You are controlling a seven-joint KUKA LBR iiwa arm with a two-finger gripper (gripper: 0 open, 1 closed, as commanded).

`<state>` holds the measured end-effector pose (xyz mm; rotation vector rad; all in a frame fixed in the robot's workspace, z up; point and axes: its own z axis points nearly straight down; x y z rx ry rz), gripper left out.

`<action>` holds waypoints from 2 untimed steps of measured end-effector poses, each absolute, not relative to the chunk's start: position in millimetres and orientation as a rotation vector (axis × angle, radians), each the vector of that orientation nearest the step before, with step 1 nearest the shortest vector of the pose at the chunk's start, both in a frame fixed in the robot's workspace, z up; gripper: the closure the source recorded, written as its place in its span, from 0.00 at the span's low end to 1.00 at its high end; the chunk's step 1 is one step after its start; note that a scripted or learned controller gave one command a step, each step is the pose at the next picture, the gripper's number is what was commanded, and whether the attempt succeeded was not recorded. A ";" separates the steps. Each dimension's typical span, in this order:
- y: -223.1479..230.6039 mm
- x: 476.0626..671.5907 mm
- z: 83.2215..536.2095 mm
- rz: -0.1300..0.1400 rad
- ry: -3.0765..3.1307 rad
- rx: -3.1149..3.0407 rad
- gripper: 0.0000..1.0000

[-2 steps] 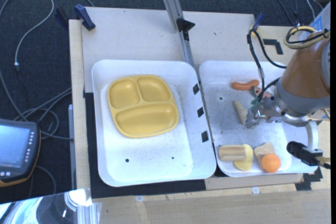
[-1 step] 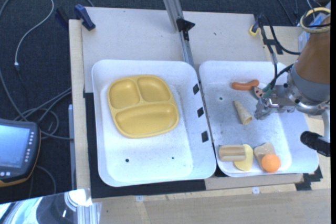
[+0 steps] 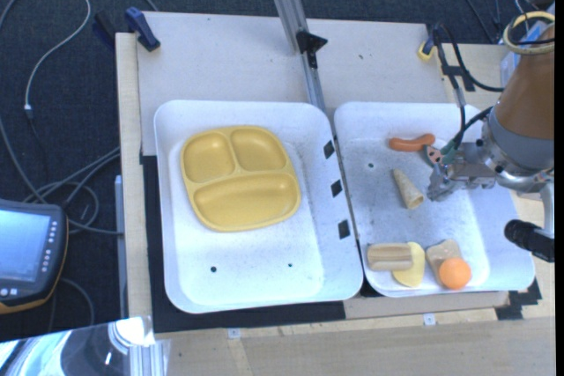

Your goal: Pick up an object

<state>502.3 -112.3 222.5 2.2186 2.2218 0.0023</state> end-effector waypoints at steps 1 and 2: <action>-67.7 536.7 233.9 0.006 2.228 2.212 1.00; -24.0 574.3 229.8 0.005 2.229 2.213 1.00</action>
